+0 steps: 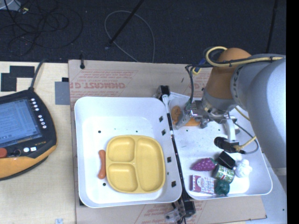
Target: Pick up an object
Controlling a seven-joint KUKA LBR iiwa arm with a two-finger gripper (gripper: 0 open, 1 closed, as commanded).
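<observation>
My gripper (190,115) is low in the far left corner of the right bin (261,190), under the grey arm and its orange band. Just left of it a brown rounded item (176,112) lies against the bin wall, and a small orange piece (185,122) shows beneath the gripper. Nothing is visibly held. At the bin's near end lie a purple grape bunch (204,164), a red and white carton (202,184), a green can (224,173), a dark green item (222,187), a white lump (243,168) and a black block (226,159).
The left bin (88,120) holds a yellow divided plate (135,163) with an orange sausage (101,164) beside it. A teach pendant (21,132) rests on the bench at far left. Cables trail from the wrist over the right bin.
</observation>
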